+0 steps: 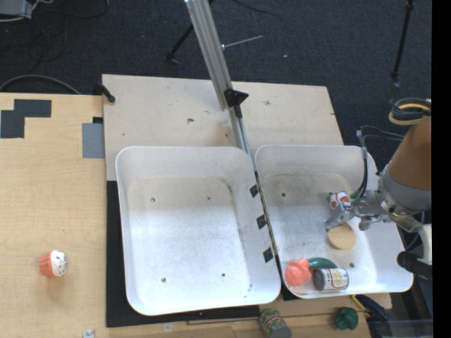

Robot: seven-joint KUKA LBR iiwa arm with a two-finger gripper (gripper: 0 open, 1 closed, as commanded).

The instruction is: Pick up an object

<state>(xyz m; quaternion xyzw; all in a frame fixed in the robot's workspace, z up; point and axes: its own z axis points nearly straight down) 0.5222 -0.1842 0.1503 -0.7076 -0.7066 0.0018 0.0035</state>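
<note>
The right bin (310,164) holds several small objects. A tan round disc (343,239) lies near its right side. At the front edge sit a pink soft object (298,272), a dark green piece (323,263) and a dark little can lying on its side (330,279). A small red and white item (339,199) lies further back. My gripper (347,219) reaches in from the right and hangs just above the tan disc's far edge, between the disc and the red and white item. Nothing shows in its grasp.
The left bin (184,227) lies beside the right one, with a divider carrying black clips (259,220) between them. A slanted aluminium rail (215,55) rises behind. An orange and white ball (53,263) sits on the wooden table at left. Two green items (345,318) lie below the bins.
</note>
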